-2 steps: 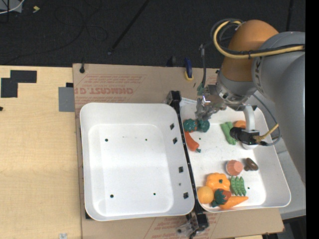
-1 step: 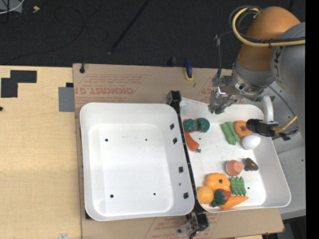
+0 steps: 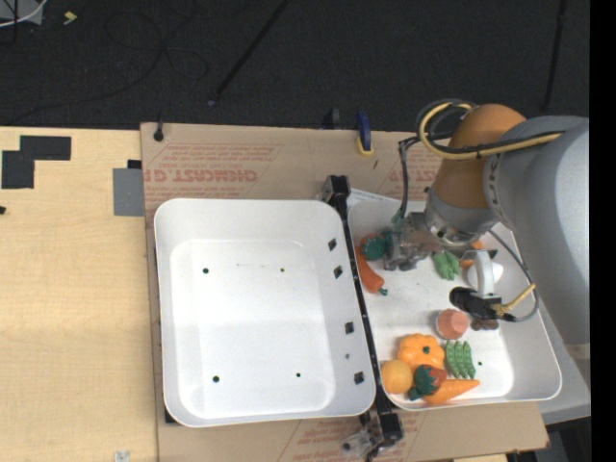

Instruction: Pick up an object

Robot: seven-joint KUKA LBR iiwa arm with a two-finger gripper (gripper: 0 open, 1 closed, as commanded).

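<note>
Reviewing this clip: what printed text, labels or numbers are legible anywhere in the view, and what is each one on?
Red print on the cardboard sheet behind the bins: upside down and blurred; not reliably readable.
Red print on the cardboard's front edge: too small and cut off to read.
No legible text on the bins, toys or arm.

One fixed cam, overhead, slanted, both bins [image 3: 173, 258]

Even overhead light, moderately bright. White bins [image 3: 250, 306] near blown out, little surface detail. Soft shadows. Background toward 12 o'clock dark. Slight overall softness, low resolution.
</note>
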